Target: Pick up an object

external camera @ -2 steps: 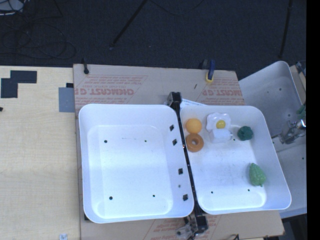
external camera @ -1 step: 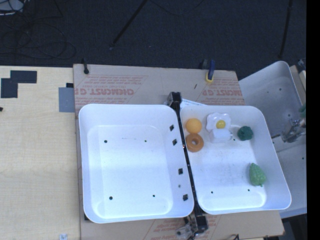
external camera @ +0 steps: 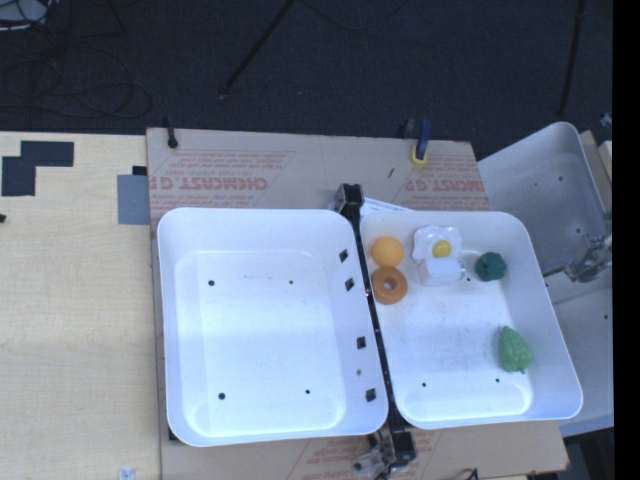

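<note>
The left bin [external camera: 180, 268] offers me no target, so my work lies in the right bin [external camera: 560, 368], where all five candidates sit. Whether I stand open or closed I cannot tell from this view, so I would check that first and spread wide before going down.

Going from the left: the orange ball [external camera: 387, 251] and the brown ring [external camera: 389, 286] lie close under the rim the two bins share, the ring just below the ball. Both look like poor first picks to me. The wall leaves little room for a finger on that side, and the ball would likely roll away from a closing pinch.

Next comes the white toy [external camera: 438, 253] with a yellow spot on top, near the far wall. It looks wide and uneven, and the dark green lump [external camera: 489, 266] sits just beside it on the right, so I could easily bump one while closing on the other.

The pale green piece [external camera: 514, 350] is my choice. It lies well apart from the rest, in the right part of the bin with bare floor on its left. It is longer up and down the view than across, so I would turn my wrist to close across its narrow width. I would come straight down over its middle, sink until I nearly touch the floor, close firmly, then lift slowly. The right wall is near, so I should keep my outer side just clear of it on the way down.
</note>
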